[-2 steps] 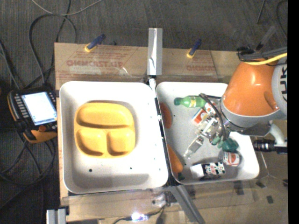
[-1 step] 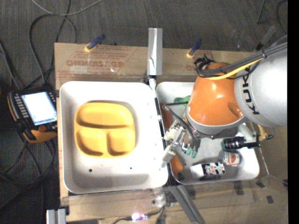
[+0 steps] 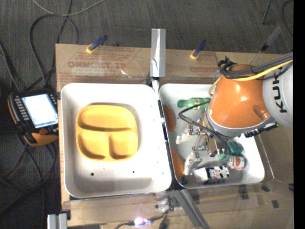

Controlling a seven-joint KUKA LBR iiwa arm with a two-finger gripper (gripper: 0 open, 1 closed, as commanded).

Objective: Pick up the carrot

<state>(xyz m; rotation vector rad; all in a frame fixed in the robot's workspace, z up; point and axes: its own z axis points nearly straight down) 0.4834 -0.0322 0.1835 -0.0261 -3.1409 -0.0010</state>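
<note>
The arm point(image 3: 243, 104) reaches over the right bin point(image 3: 259, 168) (cluttered); a yellow tray point(image 3: 108, 131) lies in the left bin point(image 3: 71, 175).

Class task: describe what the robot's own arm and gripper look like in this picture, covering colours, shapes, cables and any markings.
The arm is pale grey with black KUKA lettering on its side. Below it sits a broad, rounded orange band, crossed by yellow and black cables near its top. The gripper is a cluster of small silver metal parts with thin dark wires looping around it.
</note>
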